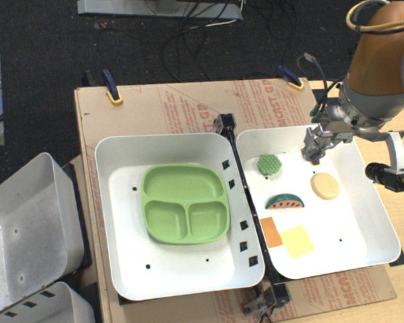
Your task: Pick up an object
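Your pincer [316,149] hangs over the right bin [373,242], and I cannot tell its state. Next, lower it onto the round tan cookie [325,186].

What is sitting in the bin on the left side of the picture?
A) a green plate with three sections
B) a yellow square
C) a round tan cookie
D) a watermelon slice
A: the green plate with three sections lies alone in the left bin, while the yellow square, watermelon slice and round tan piece all sit in the right bin.
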